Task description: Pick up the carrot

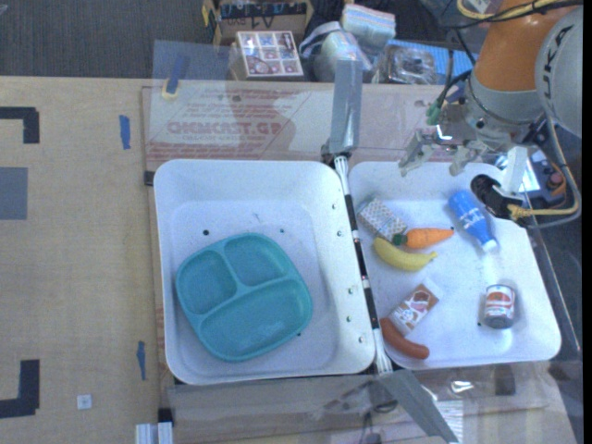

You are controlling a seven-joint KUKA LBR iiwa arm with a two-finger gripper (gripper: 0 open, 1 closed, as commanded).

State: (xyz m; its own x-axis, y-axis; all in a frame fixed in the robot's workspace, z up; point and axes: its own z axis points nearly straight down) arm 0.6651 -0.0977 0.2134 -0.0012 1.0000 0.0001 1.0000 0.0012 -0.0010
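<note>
The gripper (435, 155) hangs wide open and empty at the far side of the right bin (532, 340), so it should drop straight over the carrot (429, 238) and miss the banana (403, 255) touching it.

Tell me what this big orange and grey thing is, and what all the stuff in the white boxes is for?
That is a robot arm. One camera looks down on it from above the bench, and the arm reaches in from the right side of the picture. At its tip is the end effector, the part that grabs things. It hangs over the back of the right bin and holds nothing.

In that bin lie a carrot, which the robot should pick up, with a banana touching it, a blue bottle, a small can, a sausage, a little carton and a checkered packet. The left bin has a teal tray with compartments.
</note>
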